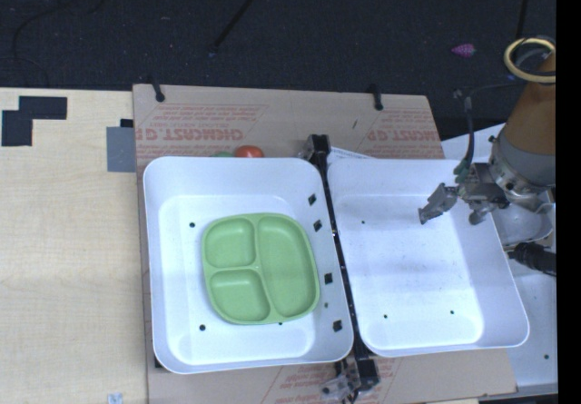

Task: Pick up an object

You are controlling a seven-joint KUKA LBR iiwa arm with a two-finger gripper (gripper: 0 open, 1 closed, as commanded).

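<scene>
Two fingers of the tool [451, 205] stand spread and pinch nothing, poised over the upper right part of the right bin [427, 334], likely on its way to or from a grab. That bin's floor is bare. Across the divider, the left bin [172, 339] holds the green divided plate [260, 268], lying flat at its middle, well apart from the tool.

Green three-compartment plate [260, 268], seemingly flat, left bin's middle
</scene>
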